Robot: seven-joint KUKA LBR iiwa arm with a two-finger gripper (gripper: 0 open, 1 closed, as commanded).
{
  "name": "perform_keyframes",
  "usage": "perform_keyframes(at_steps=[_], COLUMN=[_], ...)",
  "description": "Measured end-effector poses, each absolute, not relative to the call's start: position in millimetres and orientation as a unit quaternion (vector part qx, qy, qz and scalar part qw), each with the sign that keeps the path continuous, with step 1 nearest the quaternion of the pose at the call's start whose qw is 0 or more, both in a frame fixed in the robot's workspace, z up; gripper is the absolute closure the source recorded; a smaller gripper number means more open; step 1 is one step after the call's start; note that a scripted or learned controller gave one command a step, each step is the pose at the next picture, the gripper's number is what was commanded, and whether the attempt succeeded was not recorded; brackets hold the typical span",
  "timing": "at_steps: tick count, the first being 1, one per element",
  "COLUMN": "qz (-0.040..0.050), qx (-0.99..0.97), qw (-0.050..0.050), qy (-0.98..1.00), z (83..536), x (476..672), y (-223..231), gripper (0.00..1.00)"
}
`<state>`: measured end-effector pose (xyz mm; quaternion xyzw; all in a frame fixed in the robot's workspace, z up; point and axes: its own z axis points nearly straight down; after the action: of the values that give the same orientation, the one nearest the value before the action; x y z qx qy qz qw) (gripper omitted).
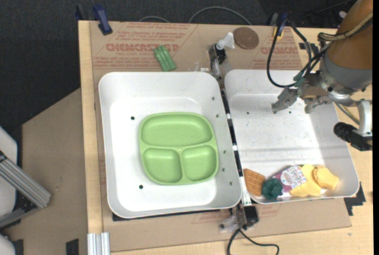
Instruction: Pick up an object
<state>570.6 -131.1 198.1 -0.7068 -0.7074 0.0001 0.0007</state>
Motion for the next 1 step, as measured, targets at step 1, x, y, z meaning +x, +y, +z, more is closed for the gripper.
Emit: perform_keyframes(at_steps=[1], qz=[-0.0004], qx=[-0.707], qw=[-0.002], qy=[-0.708], z=[135.9], x=[645.0], y=[-164.5], gripper=[0.00])
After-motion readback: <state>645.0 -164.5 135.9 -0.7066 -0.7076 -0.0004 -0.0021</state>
